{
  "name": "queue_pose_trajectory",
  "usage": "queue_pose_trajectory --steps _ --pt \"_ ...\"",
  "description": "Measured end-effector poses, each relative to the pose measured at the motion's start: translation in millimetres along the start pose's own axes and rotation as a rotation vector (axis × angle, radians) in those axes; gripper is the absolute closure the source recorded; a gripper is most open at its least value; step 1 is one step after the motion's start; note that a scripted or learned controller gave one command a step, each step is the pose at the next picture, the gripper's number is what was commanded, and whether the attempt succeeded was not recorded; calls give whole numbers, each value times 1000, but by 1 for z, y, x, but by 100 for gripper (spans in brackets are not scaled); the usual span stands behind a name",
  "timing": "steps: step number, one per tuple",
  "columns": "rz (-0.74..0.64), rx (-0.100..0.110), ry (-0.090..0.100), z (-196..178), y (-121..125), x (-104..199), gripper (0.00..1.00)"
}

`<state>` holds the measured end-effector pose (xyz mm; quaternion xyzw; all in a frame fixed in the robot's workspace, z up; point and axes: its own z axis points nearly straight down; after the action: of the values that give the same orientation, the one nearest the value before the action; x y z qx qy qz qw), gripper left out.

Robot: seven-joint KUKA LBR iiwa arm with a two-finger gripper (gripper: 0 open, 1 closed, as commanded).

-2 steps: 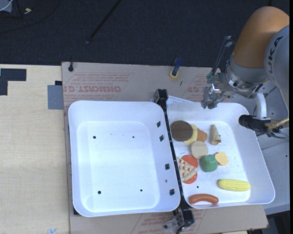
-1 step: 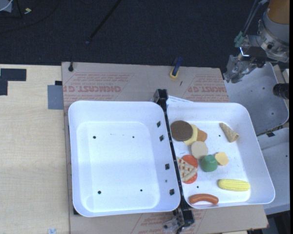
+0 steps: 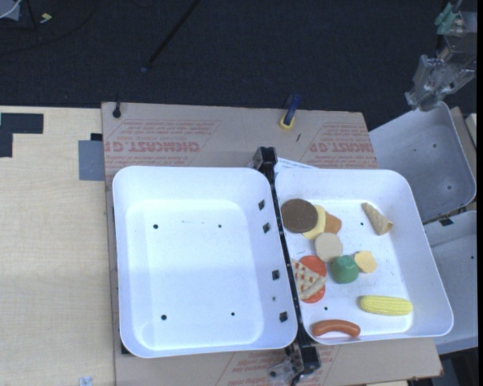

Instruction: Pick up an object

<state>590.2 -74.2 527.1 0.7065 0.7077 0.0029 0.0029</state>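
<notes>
At the near edge of the right-hand shallow white plastic bin (image 3: 423, 256), at about six o'clock within it, lies a reddish-orange toy sausage (image 3: 336, 328). Just beyond, toward four o'clock, rests a yellow toy corn cob (image 3: 385, 305). Against the bin's left wall, at about eight o'clock, sits a toy pizza slice (image 3: 307, 280) overlapping a red round piece (image 3: 315, 265). Near the centre stands a green rounded toy vegetable (image 3: 344, 270), touching a small yellow chunk (image 3: 365, 261) at its three o'clock and a pale cream disc (image 3: 329, 247) at its eleven o'clock. Farther back, at about eleven o'clock, a dark brown round patty (image 3: 299, 215) overlaps a yellow slice (image 3: 316, 223) and an orange-brown piece (image 3: 332, 223). At two o'clock lies a tan wedge-shaped piece (image 3: 377, 218), apart from the others.

The left-hand white plastic bin (image 3: 129, 256) adjoins the right one along a black hinged divider (image 3: 275, 248). Both stand on a brown cardboard sheet (image 3: 201, 139) laid over the pale wooden counter (image 3: 40, 240).

Farthest off, at the view's two o'clock corner, the grey metal end effector (image 3: 436, 83) hangs above a grey metal plate (image 3: 423, 155), well apart from the bins; whether it is open I cannot tell, and nothing is visible in its grip.
</notes>
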Motion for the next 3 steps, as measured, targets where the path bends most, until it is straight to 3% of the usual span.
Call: queue_pose_trajectory --steps 1,2,3 --pt "3 11 1 -11 -40 -26 100" --pt "2 15 2 26 -109 1 100" --pt "2 7 0 -13 -112 -9 100"
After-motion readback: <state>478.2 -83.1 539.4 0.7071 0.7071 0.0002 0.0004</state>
